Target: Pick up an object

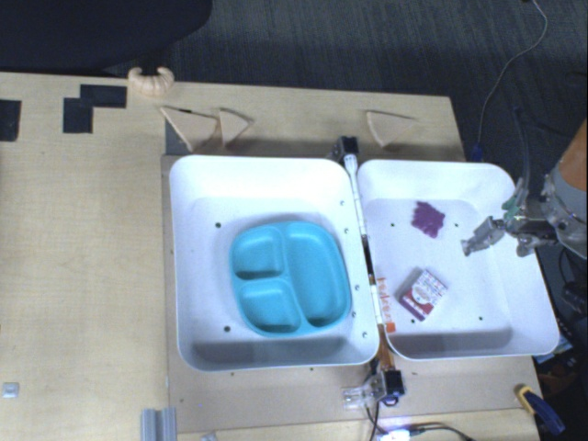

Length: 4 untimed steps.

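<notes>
The small red-and-white packet at about five o'clock in the right bin carries print too small to read; a purple scrap lies at its twelve o'clock. The gripper hangs over the bin's three o'clock side, pointing toward nine o'clock, holding nothing; how wide it stands cannot be told. A blue divided tray sits in the left bin.

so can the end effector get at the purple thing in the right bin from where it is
Probably yes. The end effector hangs over the right bin's right side, and the purple thing lies alone on bare floor to its left. The small red and white packet sits nearer the front, out of the way.
</notes>
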Tool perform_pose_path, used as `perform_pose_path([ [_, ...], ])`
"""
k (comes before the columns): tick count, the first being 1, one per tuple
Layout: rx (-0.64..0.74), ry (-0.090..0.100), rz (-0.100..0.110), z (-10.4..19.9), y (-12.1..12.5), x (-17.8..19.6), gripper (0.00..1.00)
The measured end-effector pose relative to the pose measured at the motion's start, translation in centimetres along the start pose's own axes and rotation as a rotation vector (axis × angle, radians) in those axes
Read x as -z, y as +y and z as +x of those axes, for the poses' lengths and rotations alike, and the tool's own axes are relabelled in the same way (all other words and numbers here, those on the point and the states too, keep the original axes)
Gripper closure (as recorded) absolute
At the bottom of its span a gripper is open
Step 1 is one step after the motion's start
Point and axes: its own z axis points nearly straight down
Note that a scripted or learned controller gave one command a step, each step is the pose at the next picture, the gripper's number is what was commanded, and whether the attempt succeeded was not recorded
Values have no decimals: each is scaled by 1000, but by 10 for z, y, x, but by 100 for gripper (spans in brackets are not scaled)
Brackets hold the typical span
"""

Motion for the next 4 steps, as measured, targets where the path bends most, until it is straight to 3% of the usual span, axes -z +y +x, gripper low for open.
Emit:
perform_pose_path([
  [1,-2,-2,-6,-10,36,-149,0],
  [2,-1,-3,-11,-10,38,-137,100],
  [3,-1,-3,-11,-10,38,-137,0],
  [4,-4,-3,-8,19,-21,-148,0],
])
